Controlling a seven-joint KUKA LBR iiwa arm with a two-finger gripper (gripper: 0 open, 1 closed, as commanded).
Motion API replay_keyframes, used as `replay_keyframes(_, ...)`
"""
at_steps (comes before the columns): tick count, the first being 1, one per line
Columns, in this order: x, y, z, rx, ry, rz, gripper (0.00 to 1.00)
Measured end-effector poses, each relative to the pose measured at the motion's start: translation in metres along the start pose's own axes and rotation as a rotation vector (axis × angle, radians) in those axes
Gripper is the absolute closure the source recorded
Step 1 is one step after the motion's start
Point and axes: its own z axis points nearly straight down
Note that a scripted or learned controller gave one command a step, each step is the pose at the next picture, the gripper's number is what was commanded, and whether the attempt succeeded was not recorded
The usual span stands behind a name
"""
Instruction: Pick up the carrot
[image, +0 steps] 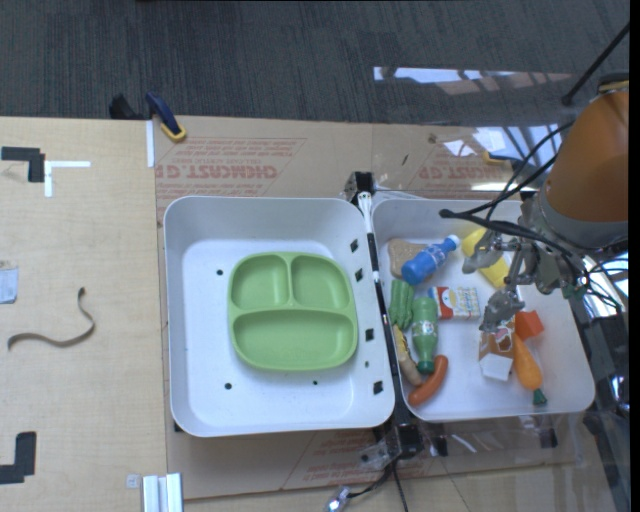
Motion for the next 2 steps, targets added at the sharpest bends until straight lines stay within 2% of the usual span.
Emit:
replay_keyframes(1,0.028,-0.045,0.013,-0.001,-0.001,-0.352,0.00)
replay_keyframes(2,0.026,-0.096,0.104,-0.002,-0.003,-0.886,0.00)
